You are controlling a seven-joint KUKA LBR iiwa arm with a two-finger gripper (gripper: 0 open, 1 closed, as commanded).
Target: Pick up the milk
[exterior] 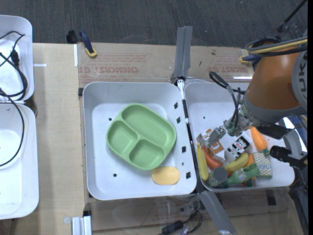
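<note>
From above, the gripper (213, 137) is down in the right bin (205, 99), its fingers apparently parted with nothing visibly between them. The milk (239, 146), a small cow-spotted carton, lies just beyond the fingers toward the arm, among toy food. I'd say the grasp and lift remain undone.

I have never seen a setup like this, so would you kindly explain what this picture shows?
One fixed camera looks down at a slant on a bench with two shallow white bins. The grey and orange machine at right is a robot arm; its tool hangs low over the right bin, above a heap of toy food. The small black-and-white carton there is probably the milk it should pick up. The left bin holds a green divided plate and a yellow piece. Whether the tool holds anything is unclear.
</note>
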